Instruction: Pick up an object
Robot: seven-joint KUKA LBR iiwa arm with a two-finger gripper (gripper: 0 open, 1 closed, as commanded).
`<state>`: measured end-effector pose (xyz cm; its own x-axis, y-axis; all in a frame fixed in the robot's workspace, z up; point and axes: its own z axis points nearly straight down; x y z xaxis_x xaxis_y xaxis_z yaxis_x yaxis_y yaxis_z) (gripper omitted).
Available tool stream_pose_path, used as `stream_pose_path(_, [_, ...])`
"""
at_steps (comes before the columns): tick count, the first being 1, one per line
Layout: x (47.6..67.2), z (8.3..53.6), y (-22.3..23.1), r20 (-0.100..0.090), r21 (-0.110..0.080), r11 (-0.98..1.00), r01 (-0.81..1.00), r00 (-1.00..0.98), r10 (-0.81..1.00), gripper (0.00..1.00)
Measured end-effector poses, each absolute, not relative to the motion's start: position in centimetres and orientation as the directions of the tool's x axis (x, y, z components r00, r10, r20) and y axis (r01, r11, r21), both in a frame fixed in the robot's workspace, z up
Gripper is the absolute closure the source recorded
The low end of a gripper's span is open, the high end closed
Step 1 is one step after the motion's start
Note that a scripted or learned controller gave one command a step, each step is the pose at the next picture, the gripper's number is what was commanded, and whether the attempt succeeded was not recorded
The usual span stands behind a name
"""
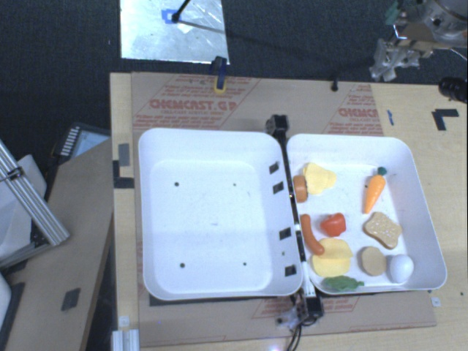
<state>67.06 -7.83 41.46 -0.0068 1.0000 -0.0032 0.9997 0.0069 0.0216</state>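
The right bin (409,159) holds several toy foods. Among them are a carrot (374,190), a yellow wedge (319,178), an orange slice (300,188), a red pepper (333,224), a sausage (311,234), a bread slice (382,229), a yellow piece (332,258), a tan round piece (371,260), a white egg (400,268) and a green leaf (342,284). My gripper (393,58) hangs high beyond the bench's far right corner, well away from the bins. It is open, with nothing between its fingers.
The left bin (205,210) lies beside the right one, joined along a black hinge strip (287,196). A shiny metal sheet (172,20) lies on the dark floor behind. A yellow and blue clamp (219,75) sits at the bench's far edge.
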Motion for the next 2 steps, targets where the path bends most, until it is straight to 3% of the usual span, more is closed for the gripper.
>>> stream_pose_path(1, [66.9, 43.0, -2.4, 0.001, 0.006, 0.01, 1.0, -0.01, 1.0, 1.0])
stream_pose_path(2, [66.6, 28.8, 5.0, 0.003, -0.013, 0.01, 1.0, -0.01, 1.0, 1.0])
